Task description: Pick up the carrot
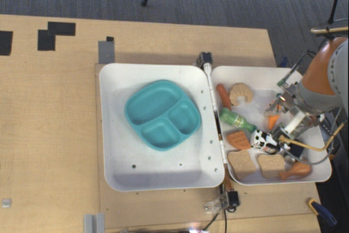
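Note:
The carrot [223, 95] is a slim orange-red piece lying along the left wall of the right bin [256, 72], near its far end. My gripper [282, 113] hangs over the right half of that bin, well to the right of the carrot and apart from it. A small orange piece [272, 119] sits just beside the gripper; I cannot tell what it is. The grey wrist [316, 96] and its orange band [323, 69] hide the bin's right side.
The right bin is crowded: a bitten cookie [241, 94], a green bottle [235, 119], an orange wedge [238, 139], a black-and-white cow toy [264, 142], two bread slices [242, 163], and a sausage [297, 170]. A teal divided plate [162, 113] lies in the left bin [117, 166].

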